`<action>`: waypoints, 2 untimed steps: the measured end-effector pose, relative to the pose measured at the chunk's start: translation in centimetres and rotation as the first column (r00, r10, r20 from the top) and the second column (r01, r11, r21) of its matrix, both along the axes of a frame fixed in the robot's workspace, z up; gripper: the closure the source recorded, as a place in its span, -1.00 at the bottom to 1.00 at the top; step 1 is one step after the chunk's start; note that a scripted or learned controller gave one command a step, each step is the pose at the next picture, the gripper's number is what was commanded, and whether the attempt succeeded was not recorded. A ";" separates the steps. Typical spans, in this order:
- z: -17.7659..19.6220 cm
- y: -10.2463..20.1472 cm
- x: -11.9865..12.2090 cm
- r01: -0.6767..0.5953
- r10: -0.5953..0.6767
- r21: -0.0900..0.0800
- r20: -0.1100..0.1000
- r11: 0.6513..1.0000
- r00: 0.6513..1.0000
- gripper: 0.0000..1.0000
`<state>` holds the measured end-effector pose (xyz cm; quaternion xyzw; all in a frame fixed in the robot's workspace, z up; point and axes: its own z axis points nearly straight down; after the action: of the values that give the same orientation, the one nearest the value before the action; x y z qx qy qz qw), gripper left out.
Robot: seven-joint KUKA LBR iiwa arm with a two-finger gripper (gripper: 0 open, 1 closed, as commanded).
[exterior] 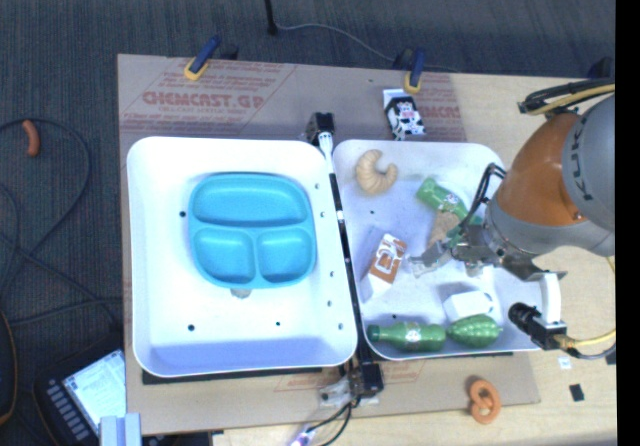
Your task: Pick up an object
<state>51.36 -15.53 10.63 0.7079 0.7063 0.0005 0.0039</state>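
Two green objects (440, 334) line the right bin's (350, 234) lower edge; the gripper (440, 256) hovers mid-bin, its state possibly open but unclear.

The grey arm (575, 184) reaches in from the right, its orange band bulking large just above the wrist. The wrist tips down and leftward, and the gripper (440, 256) sits low at its far end. The finger area looks blurred, and nothing is visibly held between the fingers.
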 end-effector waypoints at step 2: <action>-1.9 2.3 6.5 -0.004 0.004 0.001 0.003 1.000 1.000 -1.00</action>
<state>57.85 -13.19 8.76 0.7066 0.7076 0.0018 0.0045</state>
